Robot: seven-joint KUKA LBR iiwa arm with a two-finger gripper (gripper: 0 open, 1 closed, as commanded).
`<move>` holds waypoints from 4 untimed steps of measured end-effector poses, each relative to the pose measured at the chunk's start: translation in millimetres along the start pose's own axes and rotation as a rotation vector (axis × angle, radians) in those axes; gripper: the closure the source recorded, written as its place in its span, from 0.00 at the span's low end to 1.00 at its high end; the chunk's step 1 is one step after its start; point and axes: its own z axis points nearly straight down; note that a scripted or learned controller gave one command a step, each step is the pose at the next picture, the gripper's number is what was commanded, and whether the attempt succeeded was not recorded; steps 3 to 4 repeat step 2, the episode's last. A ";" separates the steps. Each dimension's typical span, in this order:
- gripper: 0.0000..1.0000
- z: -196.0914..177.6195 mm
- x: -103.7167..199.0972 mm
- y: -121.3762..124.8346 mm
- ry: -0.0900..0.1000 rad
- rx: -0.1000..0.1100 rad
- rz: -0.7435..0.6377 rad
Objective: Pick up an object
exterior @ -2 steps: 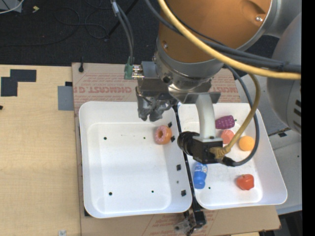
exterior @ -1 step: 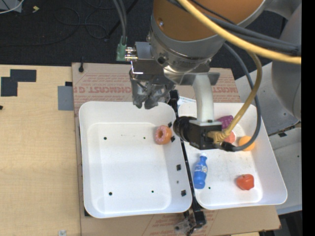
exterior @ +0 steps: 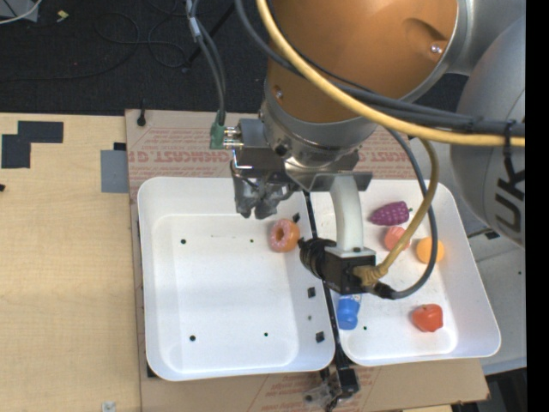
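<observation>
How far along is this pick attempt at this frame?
Nothing looks picked yet. The tool sits at the back of the left bin, close to the pink donut, which rests on the bin floor. The purple grapes, orange piece, red piece and blue piece lie in the right bin. Grasping and lifting remain.

A pink frosted doughnut lies flat at the right edge of the left bin, just beside the divide between the two bins. In the right bin, a purple bunch of grapes lies near the far wall. Below it sit a small salmon-pink piece and an orange piece, close together. A red, strawberry-like piece lies nearer the front right. A blue object rests by the bin's left wall, partly hidden.
</observation>
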 end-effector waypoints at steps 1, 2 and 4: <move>1.00 -61.3 16.4 0.1 0.006 -0.011 -0.003; 1.00 -12.3 4.1 0.0 0.000 -0.001 0.000; 1.00 -12.3 4.1 0.0 0.000 -0.001 0.000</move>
